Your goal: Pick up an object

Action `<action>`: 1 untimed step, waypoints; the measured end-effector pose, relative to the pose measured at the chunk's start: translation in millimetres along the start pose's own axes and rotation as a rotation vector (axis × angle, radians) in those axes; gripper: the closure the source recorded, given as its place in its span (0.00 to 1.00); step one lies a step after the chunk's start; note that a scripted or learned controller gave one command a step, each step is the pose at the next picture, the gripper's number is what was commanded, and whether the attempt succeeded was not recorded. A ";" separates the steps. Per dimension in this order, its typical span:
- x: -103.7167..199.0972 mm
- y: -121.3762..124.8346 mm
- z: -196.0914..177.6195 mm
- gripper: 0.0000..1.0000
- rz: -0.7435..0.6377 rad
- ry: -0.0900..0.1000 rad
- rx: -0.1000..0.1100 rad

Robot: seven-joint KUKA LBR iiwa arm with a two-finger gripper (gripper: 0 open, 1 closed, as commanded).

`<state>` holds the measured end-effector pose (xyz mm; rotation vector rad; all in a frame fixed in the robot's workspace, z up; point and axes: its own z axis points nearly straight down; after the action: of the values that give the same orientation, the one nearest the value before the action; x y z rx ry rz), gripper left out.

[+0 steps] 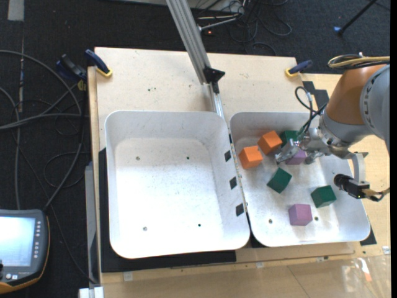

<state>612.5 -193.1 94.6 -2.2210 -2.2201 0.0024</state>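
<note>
My gripper (290, 154) is down in the right bin (353, 228), at its upper middle. It sits over a purple block (299, 158) that is mostly hidden beneath it. Just left of it lie two orange blocks (251, 156) (270, 141), and a dark green block (289, 135) peeks out behind it. Lower in the bin lie a green block (279, 180), another green block (323, 196) and a purple block (300, 214).
The left bin (124, 129) stands beside the right one, with a dividing rim between them. A slanted metal pole (189, 33) runs from the top down to the bins' joint. The arm's orange band (350, 95) hangs over the right bin's far right corner.
</note>
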 end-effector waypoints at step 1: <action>0.0 0.5 -10.9 1.00 -0.001 0.000 -0.002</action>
<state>613.0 -193.1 105.4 -2.2217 -2.2220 0.0007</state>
